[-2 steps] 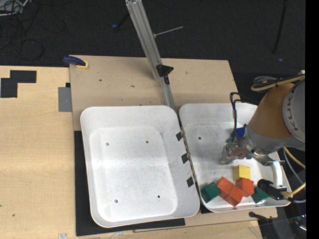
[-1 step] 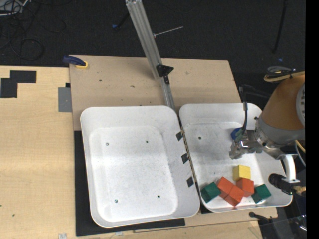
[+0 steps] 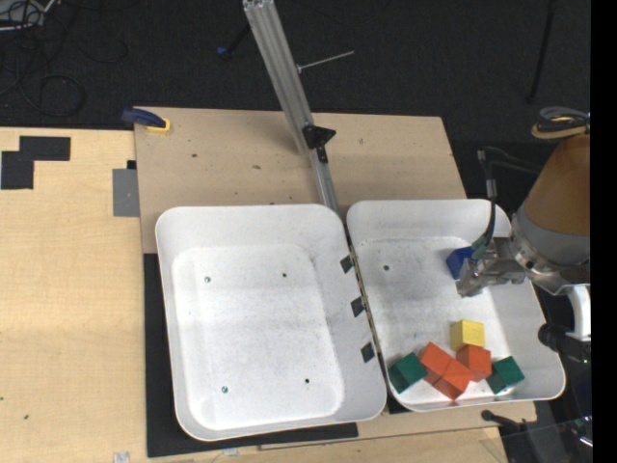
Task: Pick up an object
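Two white bins: left bin (image 3: 255, 326), right bin (image 3: 415, 230). One arm (image 3: 559, 196); gripper (image 3: 479, 276) over right bin, grip state indeterminable, touching one blue block (image 3: 458, 261). Near front wall: three orange blocks (image 3: 455, 367), two green blocks (image 3: 407, 370), one yellow block (image 3: 471, 333).

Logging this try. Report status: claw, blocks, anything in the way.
Claw low in right bin, beside blue block; grip unconfirmed. Yellow block, orange blocks, green blocks clustered at bin's near edge. Nothing between claw and cluster.
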`<control>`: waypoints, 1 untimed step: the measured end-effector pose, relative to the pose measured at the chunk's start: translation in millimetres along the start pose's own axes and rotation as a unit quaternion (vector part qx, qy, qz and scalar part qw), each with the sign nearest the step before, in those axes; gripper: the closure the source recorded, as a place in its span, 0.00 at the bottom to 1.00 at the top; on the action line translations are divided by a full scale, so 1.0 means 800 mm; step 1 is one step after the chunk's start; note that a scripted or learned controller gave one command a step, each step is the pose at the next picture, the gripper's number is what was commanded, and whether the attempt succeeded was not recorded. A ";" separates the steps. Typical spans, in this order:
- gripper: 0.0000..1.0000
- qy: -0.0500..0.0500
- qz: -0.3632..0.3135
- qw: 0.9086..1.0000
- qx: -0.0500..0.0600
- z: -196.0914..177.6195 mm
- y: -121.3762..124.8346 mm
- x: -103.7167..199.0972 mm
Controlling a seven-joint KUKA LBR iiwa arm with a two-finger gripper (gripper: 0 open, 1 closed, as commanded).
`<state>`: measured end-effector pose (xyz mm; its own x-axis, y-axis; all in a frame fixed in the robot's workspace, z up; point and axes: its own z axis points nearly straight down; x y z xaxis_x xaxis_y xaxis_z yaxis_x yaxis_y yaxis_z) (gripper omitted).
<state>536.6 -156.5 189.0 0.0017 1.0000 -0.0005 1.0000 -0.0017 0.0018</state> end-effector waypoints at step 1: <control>1.00 0.000 -0.001 1.000 0.000 -0.033 0.001 -0.001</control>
<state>537.1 -157.6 215.1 -0.0001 1.0000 0.0000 1.0000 0.0001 0.0011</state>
